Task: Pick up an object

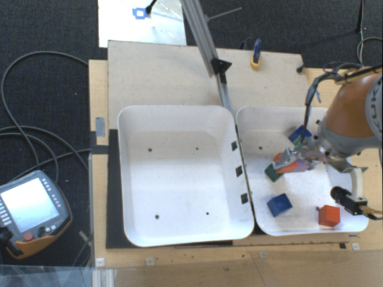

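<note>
In the right white plastic bin (257, 130), two blue blocks (one (279, 204) at six o'clock, another (297, 135) at twelve), one orange-red block (328, 216), one green block (273, 172). The grey metal gripper (287, 159) sits centrally; whether it is clenched or released, I cannot tell.

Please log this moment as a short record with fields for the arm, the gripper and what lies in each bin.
arm: grey with orange band, reaching in from the right
gripper: low over the right bin, among a small cluster
cluster: green block, orange piece
elsewhere in right bin: blue cube, red-orange block, blue block
left bin: white floor with dark dots
</note>
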Action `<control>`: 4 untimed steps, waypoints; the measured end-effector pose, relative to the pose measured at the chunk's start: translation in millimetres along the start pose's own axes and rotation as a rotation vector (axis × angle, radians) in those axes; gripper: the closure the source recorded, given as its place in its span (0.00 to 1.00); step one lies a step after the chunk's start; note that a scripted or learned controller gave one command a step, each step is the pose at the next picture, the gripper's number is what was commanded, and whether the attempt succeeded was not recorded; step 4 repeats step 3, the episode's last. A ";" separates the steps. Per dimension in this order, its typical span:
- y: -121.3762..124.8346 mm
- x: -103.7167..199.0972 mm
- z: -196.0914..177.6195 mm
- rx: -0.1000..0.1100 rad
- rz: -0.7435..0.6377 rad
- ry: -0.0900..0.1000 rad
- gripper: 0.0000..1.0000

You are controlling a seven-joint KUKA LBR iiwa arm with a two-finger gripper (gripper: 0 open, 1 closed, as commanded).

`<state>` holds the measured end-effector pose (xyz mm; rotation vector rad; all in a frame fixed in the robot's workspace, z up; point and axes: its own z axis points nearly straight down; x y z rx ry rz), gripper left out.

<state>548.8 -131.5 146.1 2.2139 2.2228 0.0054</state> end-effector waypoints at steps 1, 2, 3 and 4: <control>5.3 76.3 -46.4 0.000 -0.008 0.002 1.00; -19.9 149.5 -43.5 0.008 -0.008 0.005 1.00; -18.4 162.7 -88.5 0.001 -0.004 0.002 1.00; -18.4 162.7 -88.5 0.001 -0.004 0.002 1.00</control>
